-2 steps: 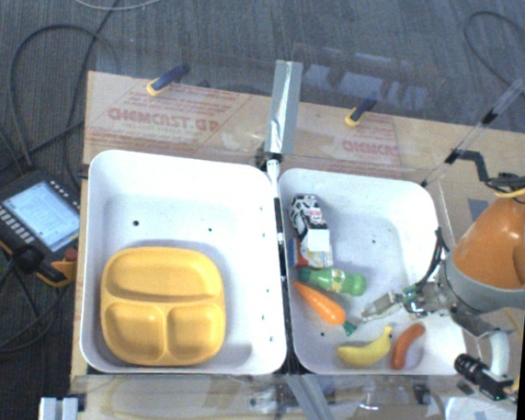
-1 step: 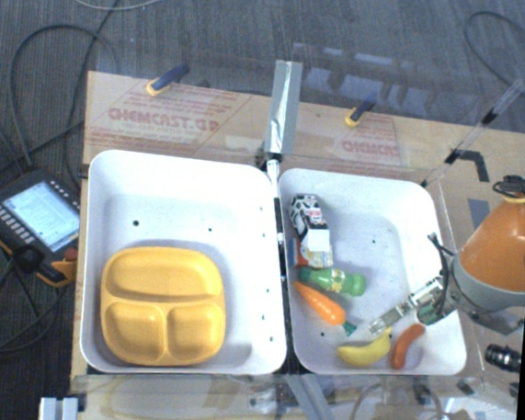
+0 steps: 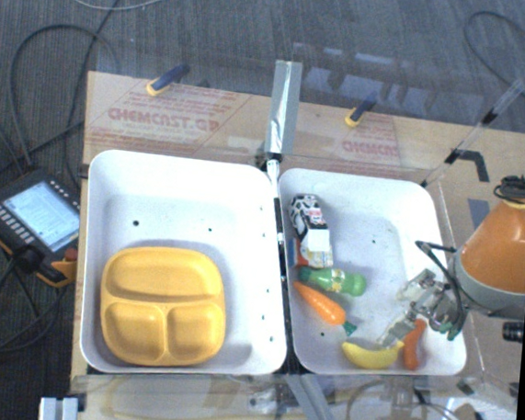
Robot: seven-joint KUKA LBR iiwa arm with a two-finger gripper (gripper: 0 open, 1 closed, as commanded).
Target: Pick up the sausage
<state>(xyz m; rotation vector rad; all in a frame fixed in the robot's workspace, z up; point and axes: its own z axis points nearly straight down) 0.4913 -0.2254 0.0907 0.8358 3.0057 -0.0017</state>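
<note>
A workbench seen from above at a slant carries two shallow white bins side by side. The left bin holds a yellow divided tray with three compartments, lying in its lower part. The right bin holds several toy foods. A small black-and-white carton lies near the bin's left wall, pointing toward the top. Just below it lies a green bottle, and below that an orange carrot, tilted down toward the right. A yellow banana lies near the bin's lower edge. The sausage, reddish orange, lies just right of the banana in the bin's lower right corner, standing nearly upright in the view. The robot arm, with its orange band, reaches in from the right. Its gripper sits low over the lower right corner, right above the sausage and banana. Whether the fingers are spread or closed cannot be told from this angle, nor whether they touch the sausage. A handheld control screen lies on the floor left of the bench.
</note>
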